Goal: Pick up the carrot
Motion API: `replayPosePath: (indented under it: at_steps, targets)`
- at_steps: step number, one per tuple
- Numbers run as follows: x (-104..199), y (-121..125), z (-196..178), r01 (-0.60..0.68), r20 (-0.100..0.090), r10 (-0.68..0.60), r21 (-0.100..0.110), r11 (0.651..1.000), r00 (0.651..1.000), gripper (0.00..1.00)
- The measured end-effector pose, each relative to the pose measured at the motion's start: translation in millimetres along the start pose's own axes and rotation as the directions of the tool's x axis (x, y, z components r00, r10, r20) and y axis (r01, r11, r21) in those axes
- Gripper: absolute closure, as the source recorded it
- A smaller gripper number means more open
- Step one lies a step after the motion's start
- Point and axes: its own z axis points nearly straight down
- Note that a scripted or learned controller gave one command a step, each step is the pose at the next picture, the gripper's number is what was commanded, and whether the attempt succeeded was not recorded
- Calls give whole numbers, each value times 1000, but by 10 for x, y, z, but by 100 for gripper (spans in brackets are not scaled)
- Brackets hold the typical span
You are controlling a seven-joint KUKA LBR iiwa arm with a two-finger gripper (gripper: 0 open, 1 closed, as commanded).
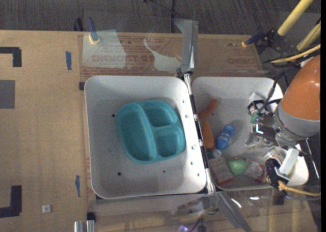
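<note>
We see two bins [102, 175] of smooth white plastic on a matt wooden bench [41, 139]. The teal tray [151, 131] looks like smooth plastic (slightly glossy), the carrot [208, 133] matt orange, and the arm's orange band [304, 93] shiny.

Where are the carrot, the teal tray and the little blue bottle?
carrot [208, 133]: camera view, middle of its length.
teal tray [133, 133]: camera view, large left compartment.
blue bottle [225, 136]: camera view, its body.

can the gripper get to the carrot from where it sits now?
Probably yes. The carrot lies along the right bin's left wall, top uncovered; the blue bottle beside it and the wall may crowd the gripper.
</note>
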Motion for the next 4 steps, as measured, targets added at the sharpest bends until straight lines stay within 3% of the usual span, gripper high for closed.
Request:
replayPosePath:
  at_steps: [1, 2, 3, 4]
  targets:
    - [158, -58, -91, -677, 2, 677, 2, 736, 736, 100]
    - [166, -60, -182, -675, 4, 675, 4, 738, 738, 100]
    - [633, -223, -189, -772, 3, 772, 3, 636, 636, 100]
    - [74, 34, 257, -617, 2, 617, 5, 787, 787, 100]
